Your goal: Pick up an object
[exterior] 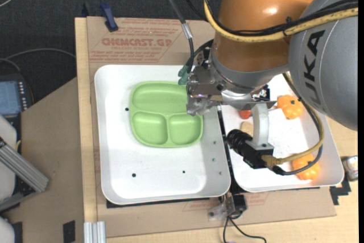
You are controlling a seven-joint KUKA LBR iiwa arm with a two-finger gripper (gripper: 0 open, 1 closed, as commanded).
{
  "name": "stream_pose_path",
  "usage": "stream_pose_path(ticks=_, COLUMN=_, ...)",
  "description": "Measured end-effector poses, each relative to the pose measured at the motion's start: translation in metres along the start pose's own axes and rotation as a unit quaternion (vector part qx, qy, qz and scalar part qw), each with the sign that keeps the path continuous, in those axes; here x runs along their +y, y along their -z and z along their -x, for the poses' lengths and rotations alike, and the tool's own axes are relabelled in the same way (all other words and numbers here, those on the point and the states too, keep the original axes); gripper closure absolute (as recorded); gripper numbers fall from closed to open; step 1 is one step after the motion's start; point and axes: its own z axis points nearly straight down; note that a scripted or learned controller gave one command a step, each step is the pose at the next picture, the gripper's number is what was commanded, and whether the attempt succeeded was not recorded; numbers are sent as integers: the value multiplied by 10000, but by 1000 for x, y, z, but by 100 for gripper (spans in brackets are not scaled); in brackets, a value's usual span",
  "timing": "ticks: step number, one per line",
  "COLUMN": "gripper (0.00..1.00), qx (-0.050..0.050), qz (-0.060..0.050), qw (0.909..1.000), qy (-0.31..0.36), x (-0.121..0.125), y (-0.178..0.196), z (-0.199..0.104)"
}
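A light green divided plate point(159, 114) lies flat in the left white bin point(108, 139), toward its back. My gripper point(196, 104) hangs low over the plate's right edge, close to the wall between the two bins. The wrist's bulk hides the gripper's tip, and nothing is seen held in it. An orange toy point(290, 108) lies in the right bin point(327, 179) near its back right. A second orange object point(305, 168) rests near that bin's front right corner. A small reddish piece point(245, 114) peeks out beneath the wrist.
The arm's orange band point(261, 3) and grey body cover most of the right bin. A black cable fitting point(247, 151) hangs from the wrist over that bin. Both bins rest on a brown board point(142, 40) with a blue clip point(108, 17) at its back left.
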Motion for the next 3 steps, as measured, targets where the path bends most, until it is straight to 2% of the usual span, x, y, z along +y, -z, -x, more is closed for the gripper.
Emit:
stream_pose_path(ticks=1, gripper=100, qx=15, qz=13, qw=10000, qy=13, x=0, y=51, z=-82)
stream_pose_path(ticks=2, gripper=100, qx=30, qz=62, qw=10000, qy=-22, x=6, y=199, z=-76)
stream_pose_path(ticks=3, gripper=100, qx=-51, qz=-109, qw=9999, qy=-52, x=-1, y=12, z=-59)
